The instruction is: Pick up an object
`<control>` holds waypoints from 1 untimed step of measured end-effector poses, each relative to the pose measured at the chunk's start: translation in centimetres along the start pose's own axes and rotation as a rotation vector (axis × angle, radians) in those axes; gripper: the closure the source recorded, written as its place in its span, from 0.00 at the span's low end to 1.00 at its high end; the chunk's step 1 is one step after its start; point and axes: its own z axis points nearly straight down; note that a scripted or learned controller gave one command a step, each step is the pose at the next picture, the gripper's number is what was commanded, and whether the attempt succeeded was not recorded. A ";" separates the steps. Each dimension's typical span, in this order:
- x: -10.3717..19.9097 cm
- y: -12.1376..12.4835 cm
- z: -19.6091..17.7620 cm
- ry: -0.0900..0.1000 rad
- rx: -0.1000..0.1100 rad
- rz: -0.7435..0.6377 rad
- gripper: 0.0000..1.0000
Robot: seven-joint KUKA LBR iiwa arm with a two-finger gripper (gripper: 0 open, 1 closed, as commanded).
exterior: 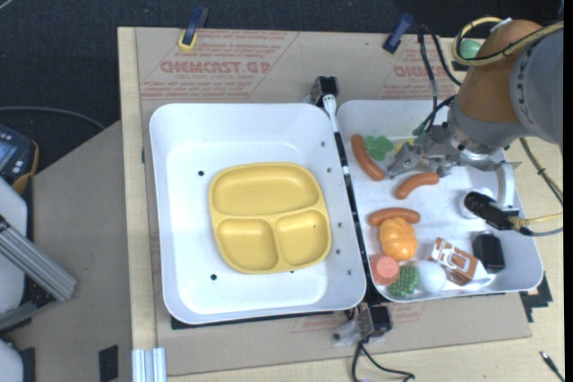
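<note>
The yellow tray sits well left of the gripper. Whether the jaws are apart is impossible to tell. A sausage lies just below them; descend squarely across its width before closing.

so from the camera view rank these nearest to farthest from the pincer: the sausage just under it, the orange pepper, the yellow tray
1. Sausage, just below the pincer in the right bin.
2. Orange pepper, lower in the same bin.
3. Yellow tray, across in the left bin.
</note>
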 end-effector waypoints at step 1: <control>-0.1 0.1 -1.2 -0.001 -0.004 0.001 1.00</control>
